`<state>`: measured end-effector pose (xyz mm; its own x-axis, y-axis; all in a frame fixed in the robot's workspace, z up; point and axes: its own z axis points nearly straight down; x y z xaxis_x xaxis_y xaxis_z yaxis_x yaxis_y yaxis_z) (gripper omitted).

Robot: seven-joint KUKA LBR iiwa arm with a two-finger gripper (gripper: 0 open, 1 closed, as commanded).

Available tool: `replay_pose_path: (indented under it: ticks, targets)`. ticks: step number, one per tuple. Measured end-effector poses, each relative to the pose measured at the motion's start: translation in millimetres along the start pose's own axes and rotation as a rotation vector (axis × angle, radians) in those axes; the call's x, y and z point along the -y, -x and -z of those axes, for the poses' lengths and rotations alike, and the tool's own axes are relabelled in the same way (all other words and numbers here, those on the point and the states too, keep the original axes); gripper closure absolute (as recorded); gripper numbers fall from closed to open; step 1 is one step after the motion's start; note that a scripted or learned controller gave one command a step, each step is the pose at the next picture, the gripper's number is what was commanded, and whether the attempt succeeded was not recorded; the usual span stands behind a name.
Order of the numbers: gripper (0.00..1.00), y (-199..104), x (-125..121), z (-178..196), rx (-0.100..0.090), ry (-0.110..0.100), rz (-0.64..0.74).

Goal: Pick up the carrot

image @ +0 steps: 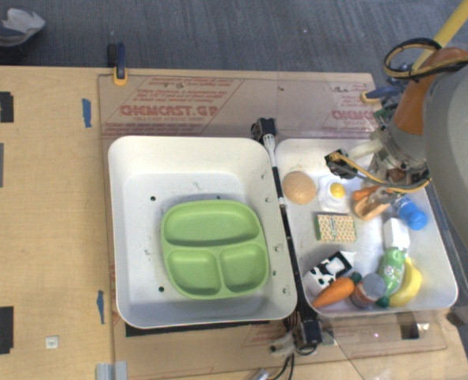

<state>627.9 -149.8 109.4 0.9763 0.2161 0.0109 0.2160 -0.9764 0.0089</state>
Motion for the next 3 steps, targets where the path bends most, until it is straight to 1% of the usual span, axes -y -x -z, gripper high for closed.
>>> replay_pose_path:
  ticks: [1,2,3]
  targets:
    - [1.0,45,-12,-7,-0.033,-0.024,0.157]
    - [0.0,51,-19,-10,-0.022,-0.012,0.148]
    - [0.0,37,36,-11,-0.006,0.003,0.028]
